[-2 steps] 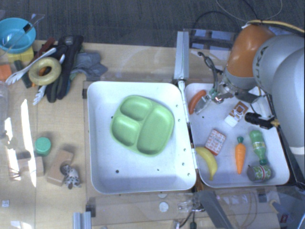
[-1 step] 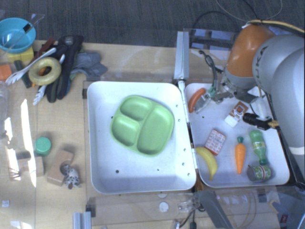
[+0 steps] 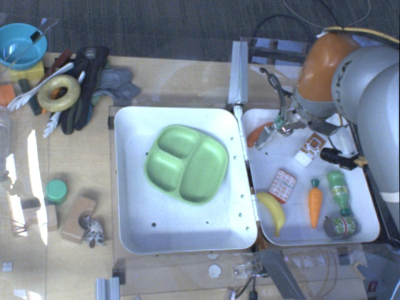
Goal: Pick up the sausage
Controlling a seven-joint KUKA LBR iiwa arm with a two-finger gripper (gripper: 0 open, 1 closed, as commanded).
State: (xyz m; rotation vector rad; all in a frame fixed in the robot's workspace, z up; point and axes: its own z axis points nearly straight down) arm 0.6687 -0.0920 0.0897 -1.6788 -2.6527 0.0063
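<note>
Operator: Progress is being asked about — how much of the pick is being shown as done?

Observer: Very little is being shown as done. The sausage is being seen lying on the floor of the right bin, in its far left corner, close to the wall beside the left bin. No lift is being shown.

Operator: And where is the gripper being held?

Observer: The gripper is being held low over that same corner, just beside the sausage and perhaps touching it — contact is not being made plain from this slant. Whether the jaws are spread, pressed together or pinching anything cannot be told, since the metal parts are being blurred into one shape.

Operator: Is the sausage being crowded by anything?

Observer: It is not. A small brown box and a white block are being seen near the gripper's far side. The red patterned packet, banana, carrot, green bottle and can are lying well apart from the sausage, toward the near wall. The green divided plate is sitting alone in the left bin.

Operator: What is being counted as left?

Observer: By judgement, the approach is being counted as nearly complete. A firm closing on the sausage and a raising clear of the bin floor are being counted as not yet done.
</note>
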